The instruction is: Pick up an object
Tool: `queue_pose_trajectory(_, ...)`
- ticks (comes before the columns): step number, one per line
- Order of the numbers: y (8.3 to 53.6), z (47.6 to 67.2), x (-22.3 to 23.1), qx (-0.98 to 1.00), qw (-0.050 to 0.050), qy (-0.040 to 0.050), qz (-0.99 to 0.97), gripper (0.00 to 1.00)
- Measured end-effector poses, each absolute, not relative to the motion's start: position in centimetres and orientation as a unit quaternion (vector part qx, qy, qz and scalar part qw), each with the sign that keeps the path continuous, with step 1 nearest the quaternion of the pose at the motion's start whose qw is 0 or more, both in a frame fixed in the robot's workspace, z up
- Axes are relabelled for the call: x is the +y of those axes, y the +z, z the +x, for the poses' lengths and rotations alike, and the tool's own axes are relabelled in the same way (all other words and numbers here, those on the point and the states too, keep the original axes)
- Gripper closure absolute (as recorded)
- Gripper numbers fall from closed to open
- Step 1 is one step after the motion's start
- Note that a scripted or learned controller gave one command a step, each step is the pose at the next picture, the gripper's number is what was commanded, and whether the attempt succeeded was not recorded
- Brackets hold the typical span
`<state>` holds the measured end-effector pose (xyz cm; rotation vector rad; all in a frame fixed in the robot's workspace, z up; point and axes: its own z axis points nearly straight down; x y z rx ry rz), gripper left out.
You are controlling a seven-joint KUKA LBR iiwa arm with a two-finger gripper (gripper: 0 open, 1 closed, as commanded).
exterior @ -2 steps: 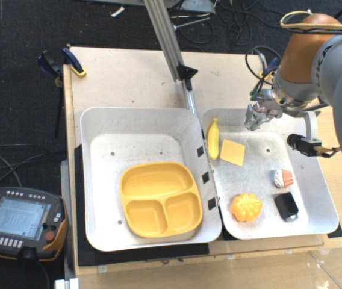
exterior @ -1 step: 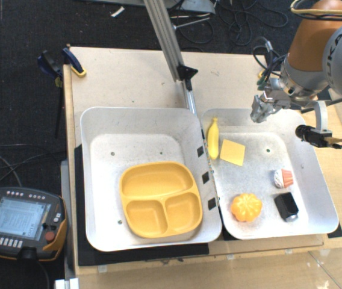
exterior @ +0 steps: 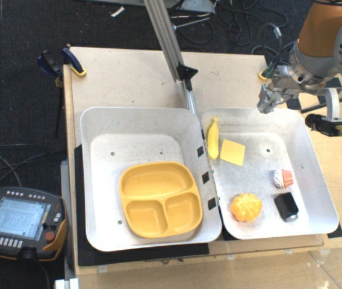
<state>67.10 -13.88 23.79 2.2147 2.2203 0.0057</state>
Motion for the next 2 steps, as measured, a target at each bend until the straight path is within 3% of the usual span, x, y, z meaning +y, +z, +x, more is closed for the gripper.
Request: queue_pose_trajectory(2, 24.6, 63.8, -3.2, 0.71, -0.001, 0.0003, 0.704, 1.0)
